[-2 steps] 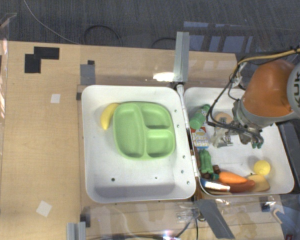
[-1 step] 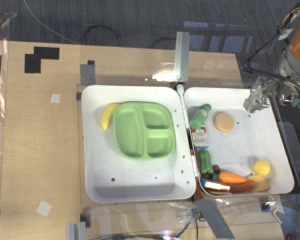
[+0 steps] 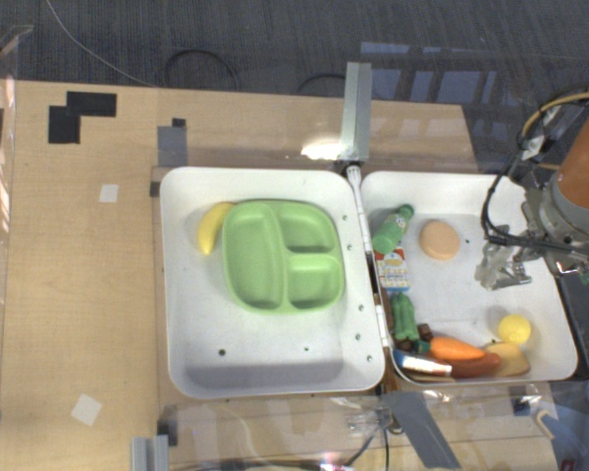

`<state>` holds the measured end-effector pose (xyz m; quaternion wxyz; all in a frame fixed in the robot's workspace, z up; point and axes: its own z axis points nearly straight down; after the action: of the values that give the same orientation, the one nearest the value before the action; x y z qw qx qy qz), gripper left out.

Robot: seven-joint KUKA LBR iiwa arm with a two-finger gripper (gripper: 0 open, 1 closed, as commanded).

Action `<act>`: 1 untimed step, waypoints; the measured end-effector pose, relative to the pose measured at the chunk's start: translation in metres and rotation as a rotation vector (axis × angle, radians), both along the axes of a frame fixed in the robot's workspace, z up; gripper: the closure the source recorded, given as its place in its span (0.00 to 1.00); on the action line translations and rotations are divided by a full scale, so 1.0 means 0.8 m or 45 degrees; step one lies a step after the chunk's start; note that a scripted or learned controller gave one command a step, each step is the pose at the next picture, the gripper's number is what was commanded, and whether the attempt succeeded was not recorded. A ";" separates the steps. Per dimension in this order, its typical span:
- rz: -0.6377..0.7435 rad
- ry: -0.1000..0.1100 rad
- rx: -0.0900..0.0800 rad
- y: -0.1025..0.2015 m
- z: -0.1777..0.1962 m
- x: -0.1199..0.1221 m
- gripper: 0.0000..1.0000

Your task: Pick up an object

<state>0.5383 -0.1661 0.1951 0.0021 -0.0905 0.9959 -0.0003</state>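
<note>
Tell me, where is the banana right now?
The banana lies in the left bin, toward its far left corner, tucked against the left edge of the green divided plate.

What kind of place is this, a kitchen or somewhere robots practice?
Probably a robot practice lab, not a kitchen. Two white bins sit on a wooden bench, toy food like a carrot and banana lies inside, and a robot arm reaches in.
</note>
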 end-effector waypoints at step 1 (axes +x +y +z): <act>0.397 -0.002 -0.004 -0.051 -0.054 -0.026 1.00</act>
<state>0.5175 -0.2066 0.1516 0.0027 -0.2441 0.9698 -0.0016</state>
